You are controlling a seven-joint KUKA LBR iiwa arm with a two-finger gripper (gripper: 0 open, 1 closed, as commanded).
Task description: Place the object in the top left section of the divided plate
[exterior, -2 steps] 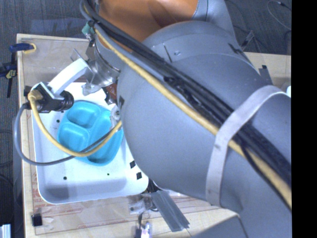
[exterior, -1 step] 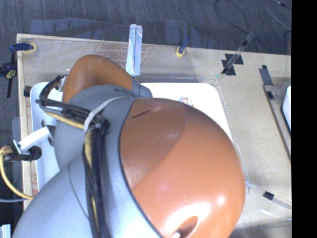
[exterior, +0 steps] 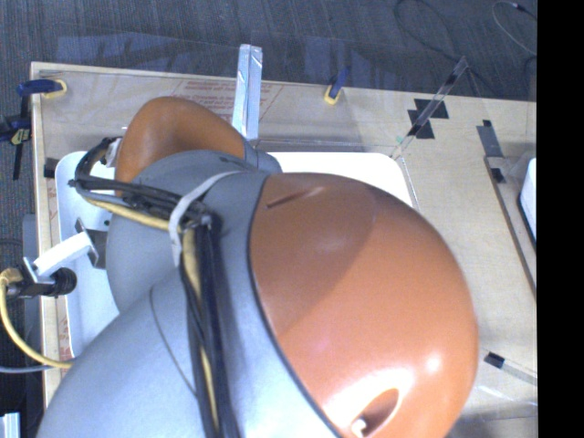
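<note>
The arm's grey body point(exterior: 173, 336) and its large orange band point(exterior: 365, 290) fill the middle of the camera view and cover both bins almost entirely. A second orange part of the arm point(exterior: 169, 130) sits at the upper left, over the left bin. Black and yellow cables point(exterior: 137, 199) run along the arm. Whatever lies in the bins beneath the arm is hidden.
A strip of the left bin's white rim point(exterior: 66, 176) shows at the left, and a piece of the right bin's far rim point(exterior: 347, 161) shows above the arm. Bare bench point(exterior: 456, 190) lies to the right. A metal post point(exterior: 248, 89) stands at the back.
</note>
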